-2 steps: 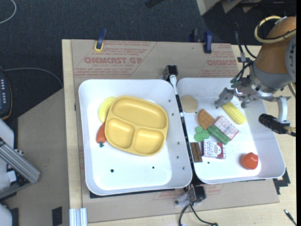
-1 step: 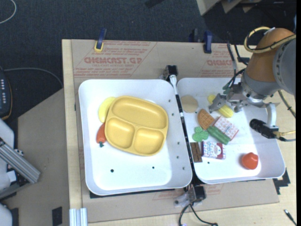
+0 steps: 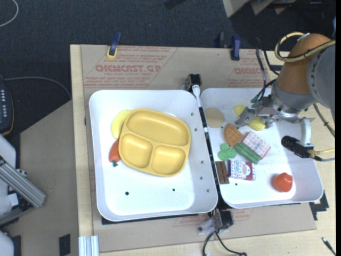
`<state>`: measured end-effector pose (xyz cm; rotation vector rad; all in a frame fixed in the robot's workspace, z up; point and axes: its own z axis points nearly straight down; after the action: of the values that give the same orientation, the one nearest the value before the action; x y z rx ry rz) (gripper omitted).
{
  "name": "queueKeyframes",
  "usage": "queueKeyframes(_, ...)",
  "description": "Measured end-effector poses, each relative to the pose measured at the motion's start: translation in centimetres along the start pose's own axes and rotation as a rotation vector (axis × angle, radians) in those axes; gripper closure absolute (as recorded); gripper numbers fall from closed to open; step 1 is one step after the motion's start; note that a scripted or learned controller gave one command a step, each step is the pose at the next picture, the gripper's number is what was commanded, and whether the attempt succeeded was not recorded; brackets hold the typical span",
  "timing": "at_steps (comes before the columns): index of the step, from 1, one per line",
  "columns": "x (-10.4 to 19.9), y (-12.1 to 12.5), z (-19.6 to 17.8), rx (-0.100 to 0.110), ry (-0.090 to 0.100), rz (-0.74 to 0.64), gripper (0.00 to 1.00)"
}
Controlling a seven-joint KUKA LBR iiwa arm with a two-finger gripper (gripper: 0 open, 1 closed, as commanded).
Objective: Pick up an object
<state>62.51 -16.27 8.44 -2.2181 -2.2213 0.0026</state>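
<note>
Claw point(image 3: 254, 117) first: you see it low over the right bin point(image 3: 314, 183), at the bin's far end, its metal tips around a small yellow piece point(image 3: 257, 124); whether it is clenched on that piece cannot be told from this slant. Toward the bin's near end from the claw lie a tan round piece point(image 3: 214, 117), an orange waffle-like piece point(image 3: 233, 135), a green leafy toy point(image 3: 227, 152), a green stick point(image 3: 248, 152), a pink-patterned packet point(image 3: 256, 142), a red-and-white packet point(image 3: 241, 170), a brown bar point(image 3: 221, 172) and a red tomato-like toy point(image 3: 283, 182). Beside that bin, the left bin point(image 3: 104, 185) bears a yellow divided tray point(image 3: 154, 141), which overlaps a yellow banana-like toy point(image 3: 118, 122) and a red pepper-like toy point(image 3: 114, 152).
</note>
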Motion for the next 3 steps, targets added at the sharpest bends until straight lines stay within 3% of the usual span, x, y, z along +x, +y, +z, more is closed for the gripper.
queueKeyframes(1, 0.0, 0.1, -1.2, -0.003, 0.0, 0.0, 1.0)
queueKeyframes(3, -0.3, 1.2, -13.5, -0.011, -0.003, 0.0, 1.0)
